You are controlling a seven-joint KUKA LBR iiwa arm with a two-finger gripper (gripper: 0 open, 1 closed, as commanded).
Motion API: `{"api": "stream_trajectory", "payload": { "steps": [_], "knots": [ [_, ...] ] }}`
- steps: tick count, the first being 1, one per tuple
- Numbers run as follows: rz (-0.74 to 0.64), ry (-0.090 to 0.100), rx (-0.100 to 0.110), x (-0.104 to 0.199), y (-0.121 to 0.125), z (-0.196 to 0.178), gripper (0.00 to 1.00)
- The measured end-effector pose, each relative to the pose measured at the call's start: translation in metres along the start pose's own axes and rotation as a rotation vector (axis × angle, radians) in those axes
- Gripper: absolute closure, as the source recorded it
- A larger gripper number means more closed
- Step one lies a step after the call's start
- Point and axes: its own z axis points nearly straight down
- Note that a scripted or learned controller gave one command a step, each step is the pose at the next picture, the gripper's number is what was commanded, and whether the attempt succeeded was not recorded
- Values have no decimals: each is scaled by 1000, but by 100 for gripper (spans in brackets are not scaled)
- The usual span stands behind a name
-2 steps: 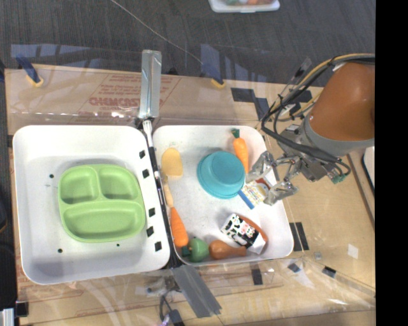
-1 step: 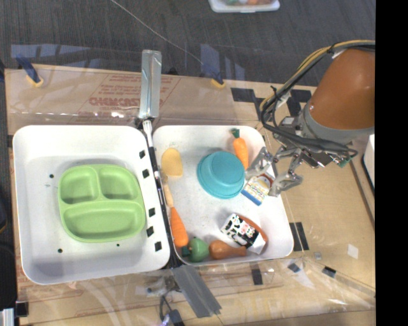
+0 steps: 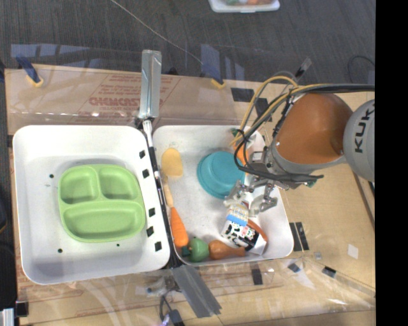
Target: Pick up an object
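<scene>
My gripper [image 3: 253, 198] hangs over the right bin [image 3: 191, 137], just above a small carton with a black-and-white cow pattern and a red corner [image 3: 241, 233]. A teal bowl [image 3: 218, 174] lies to the gripper's left, almost touching it. A pale yellow piece [image 3: 171, 162] rests near the bin's left wall. A carrot [image 3: 178, 229], a green vegetable [image 3: 198, 249] and an orange-brown piece [image 3: 224, 249] lie along the front edge. The arm's orange band [image 3: 310, 129] covers the bin's right side.
The left bin [image 3: 32, 191] holds a green divided plate [image 3: 101, 200]. A metal bar [image 3: 150, 83] stands at the divider between the bins. Cables [image 3: 268, 95] loop above the wrist. A white tray [image 3: 244, 5] sits at the top edge.
</scene>
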Motion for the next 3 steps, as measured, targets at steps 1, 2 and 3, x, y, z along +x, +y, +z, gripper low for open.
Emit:
{"api": "stream_trajectory", "payload": {
  "steps": [1, 2, 3],
  "knots": [
    [-11, -3, 24, -34, 30, -126, 100],
    [29, 2, 4, 38, 59, -73, 100],
    [-178, 2, 6, 21, 72, -61, 100]
  ]
}}
